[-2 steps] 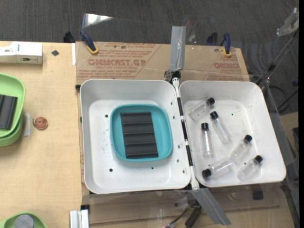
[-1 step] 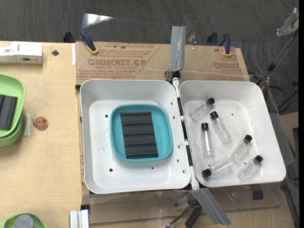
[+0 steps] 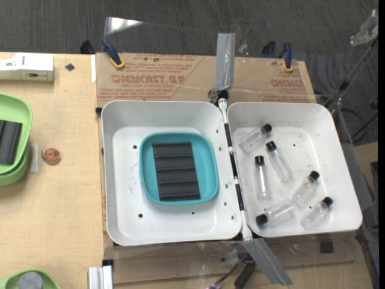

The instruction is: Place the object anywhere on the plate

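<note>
A teal plate (image 3: 209, 164) with a dark ribbed insert (image 3: 175, 171) lies in the middle of the left white bin (image 3: 120, 179). The right white bin (image 3: 337, 155) holds several clear vials with black caps. One vial (image 3: 255, 137) lies at the upper left, two more vials (image 3: 279, 161) (image 3: 261, 176) lie near the centre, and others (image 3: 305, 188) (image 3: 274, 213) (image 3: 317, 212) sit along the lower right.
A cardboard sheet (image 3: 180, 77) lies under the bins, held by blue clamps (image 3: 112, 52) at the back. On the wooden bench to the left stand a green tray (image 3: 18, 122), a small round reddish piece (image 3: 52, 155) and a white box (image 3: 27, 68).
</note>
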You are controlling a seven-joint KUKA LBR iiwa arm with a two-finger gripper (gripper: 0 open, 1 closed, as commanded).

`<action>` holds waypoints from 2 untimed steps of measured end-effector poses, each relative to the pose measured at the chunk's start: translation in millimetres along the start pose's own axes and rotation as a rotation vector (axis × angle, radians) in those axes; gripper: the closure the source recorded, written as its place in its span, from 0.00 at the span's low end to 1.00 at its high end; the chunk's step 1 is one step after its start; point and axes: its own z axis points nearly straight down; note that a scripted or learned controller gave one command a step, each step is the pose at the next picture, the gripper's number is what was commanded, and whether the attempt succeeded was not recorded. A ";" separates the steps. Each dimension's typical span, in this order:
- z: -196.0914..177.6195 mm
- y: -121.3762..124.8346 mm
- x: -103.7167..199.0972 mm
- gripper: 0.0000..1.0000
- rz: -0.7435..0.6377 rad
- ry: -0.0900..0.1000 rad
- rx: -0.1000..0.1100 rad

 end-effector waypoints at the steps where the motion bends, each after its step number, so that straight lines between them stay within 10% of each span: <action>1: 0.0 0.0 0.0 0.00 0.000 0.000 0.000; 2: 0.0 0.0 0.0 0.00 0.000 0.000 0.000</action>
